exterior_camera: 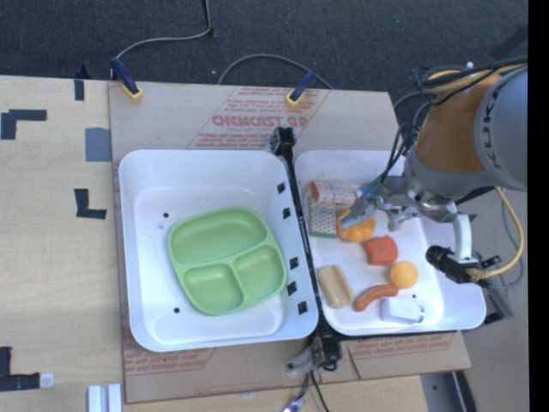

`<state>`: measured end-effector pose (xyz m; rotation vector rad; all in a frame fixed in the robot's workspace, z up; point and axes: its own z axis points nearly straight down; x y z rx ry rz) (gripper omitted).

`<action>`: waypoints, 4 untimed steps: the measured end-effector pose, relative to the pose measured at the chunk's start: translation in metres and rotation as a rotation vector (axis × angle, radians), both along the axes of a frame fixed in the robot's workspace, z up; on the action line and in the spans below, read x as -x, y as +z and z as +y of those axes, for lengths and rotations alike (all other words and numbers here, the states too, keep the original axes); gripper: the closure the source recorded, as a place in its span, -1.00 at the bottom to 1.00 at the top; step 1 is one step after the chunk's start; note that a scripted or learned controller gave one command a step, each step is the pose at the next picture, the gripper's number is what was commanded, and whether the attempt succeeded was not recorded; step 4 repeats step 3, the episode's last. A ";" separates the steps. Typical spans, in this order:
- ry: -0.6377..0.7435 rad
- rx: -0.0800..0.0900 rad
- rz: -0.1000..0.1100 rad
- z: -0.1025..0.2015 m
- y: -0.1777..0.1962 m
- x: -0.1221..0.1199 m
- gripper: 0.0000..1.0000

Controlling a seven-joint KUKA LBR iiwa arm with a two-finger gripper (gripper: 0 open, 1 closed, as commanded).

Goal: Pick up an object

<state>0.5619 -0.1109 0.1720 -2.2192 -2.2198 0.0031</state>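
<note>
Camera view: gripper (pixel 371 202) above curved orange-yellow toy (pixel 358 228).

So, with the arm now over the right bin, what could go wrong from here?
1. The tool hangs just above the orange curved toy, which lies against the printed packet; a closing grasp may catch both or push one aside.
2. The red block, orange ball, sausage and bun lie close together, so the ball might roll if bumped.
3. Cables hang by the wrist near the bin's wall and could snag.
</note>
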 end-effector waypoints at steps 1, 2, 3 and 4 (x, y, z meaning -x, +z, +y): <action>0.000 0.001 -0.003 -0.028 -0.077 -0.010 -1.00; 0.002 0.002 -0.008 0.004 -0.085 -0.043 -1.00; 0.002 0.002 -0.007 0.004 -0.076 -0.043 1.00; 0.002 0.002 -0.007 0.004 -0.076 -0.043 1.00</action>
